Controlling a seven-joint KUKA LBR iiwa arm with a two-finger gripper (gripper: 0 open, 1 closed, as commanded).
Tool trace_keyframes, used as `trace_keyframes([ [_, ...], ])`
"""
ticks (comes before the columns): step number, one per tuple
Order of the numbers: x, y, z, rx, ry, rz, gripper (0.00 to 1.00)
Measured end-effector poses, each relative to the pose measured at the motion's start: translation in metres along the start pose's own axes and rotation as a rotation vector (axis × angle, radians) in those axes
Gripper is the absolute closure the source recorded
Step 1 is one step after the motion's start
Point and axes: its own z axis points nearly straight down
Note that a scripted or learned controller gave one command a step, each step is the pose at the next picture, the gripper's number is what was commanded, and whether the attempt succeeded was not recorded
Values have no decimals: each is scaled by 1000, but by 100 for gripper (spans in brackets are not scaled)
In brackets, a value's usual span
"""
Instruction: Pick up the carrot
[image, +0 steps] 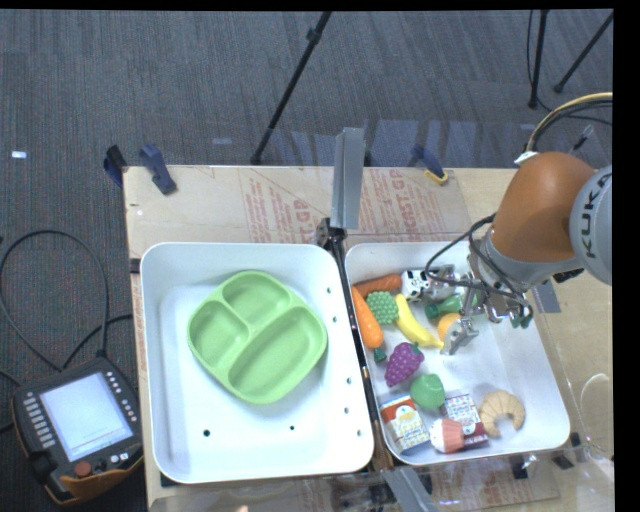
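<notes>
Orange carrot (366, 317) lies at the right bin's (545, 345) left wall, well apart from my claw (455, 338), whose finger state I cannot tell.

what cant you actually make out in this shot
- Hand: in the camera view, too small and cluttered to tell whether it grips anything.
- Items under the wrist near the banana: partly covered by the arm.
- Small packets at the right bin's front: labels too small to read.
- Carrot: lies by the bin's left wall, apart from the hand.
</notes>
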Motion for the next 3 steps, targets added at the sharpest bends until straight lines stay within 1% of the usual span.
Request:
trace_keyframes([
  [1,-14,-3,-1,-5,14,-29,0],
  [2,-28,-13,1,-21,32,-195,0],
  [3,-28,-24,11,-14,13,-518,0],
])
